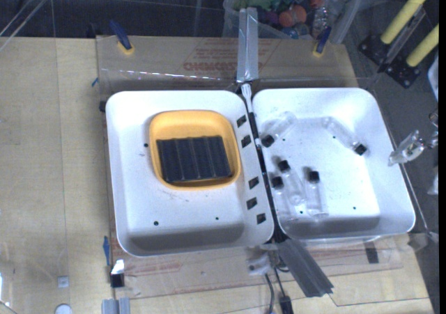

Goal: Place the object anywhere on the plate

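dark ribbed object (pixel 193 158) lies on the yellow plate (pixel 162 127), left bin (pixel 129 166); pincer state: cannot tell.

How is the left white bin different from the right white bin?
The left shallow white bin holds a yellow square plate with a dark ribbed rectangular object lying flat on it; the right shallow white bin holds several small clear items with black caps, scattered about. The left bin's contents are colourful and opaque; the right bin's are see-through, hard to make out. Both bins look alike in shape and sit side by side.
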Controlling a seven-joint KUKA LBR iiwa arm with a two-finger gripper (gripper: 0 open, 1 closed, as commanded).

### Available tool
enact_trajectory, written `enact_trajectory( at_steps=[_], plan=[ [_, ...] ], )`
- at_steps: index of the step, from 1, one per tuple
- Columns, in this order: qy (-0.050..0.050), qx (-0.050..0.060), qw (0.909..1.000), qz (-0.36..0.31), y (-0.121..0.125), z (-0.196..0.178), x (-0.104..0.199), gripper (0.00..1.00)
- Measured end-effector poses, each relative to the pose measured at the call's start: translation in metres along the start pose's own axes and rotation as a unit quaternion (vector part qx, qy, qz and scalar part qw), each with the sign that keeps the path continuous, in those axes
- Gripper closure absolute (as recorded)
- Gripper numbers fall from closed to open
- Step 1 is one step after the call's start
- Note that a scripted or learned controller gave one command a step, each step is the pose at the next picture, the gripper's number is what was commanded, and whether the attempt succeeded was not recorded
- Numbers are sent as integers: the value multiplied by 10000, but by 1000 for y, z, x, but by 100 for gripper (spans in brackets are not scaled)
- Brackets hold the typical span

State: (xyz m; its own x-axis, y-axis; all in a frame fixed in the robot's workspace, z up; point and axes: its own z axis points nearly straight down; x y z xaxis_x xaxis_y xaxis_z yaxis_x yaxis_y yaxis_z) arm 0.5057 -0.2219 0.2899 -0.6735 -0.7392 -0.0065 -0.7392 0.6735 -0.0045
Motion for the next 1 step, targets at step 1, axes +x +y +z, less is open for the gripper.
enact_trajectory(
  at_steps=[1],
  plan=[
    [0,-1,10000,49,3,-4,3,0]
  ],
)
